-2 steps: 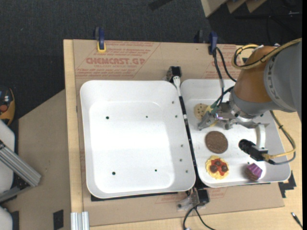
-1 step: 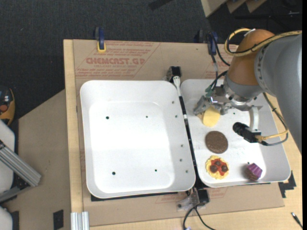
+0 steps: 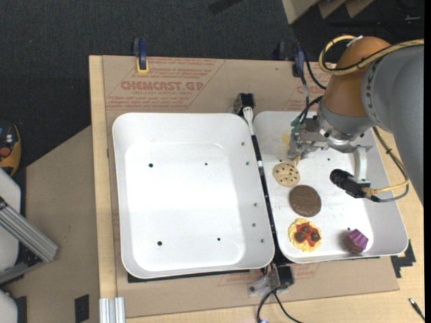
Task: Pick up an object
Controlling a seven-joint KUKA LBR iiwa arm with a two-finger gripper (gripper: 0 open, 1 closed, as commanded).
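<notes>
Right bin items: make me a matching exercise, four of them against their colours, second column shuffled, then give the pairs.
Column one:
1. chip cookie
2. round disc
3. tart
4. small block

Column two:
A. purple
B. tan with dark spots
C. yellow with red centre
D. plain brown

Pairs: 1-B, 2-D, 3-C, 4-A

All four lie in the right bin; the end effector is just above the chip cookie.

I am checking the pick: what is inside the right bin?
The right bin holds a chip cookie, brown disc, yellow tart and purple piece. The arm covers its far corner.
</notes>
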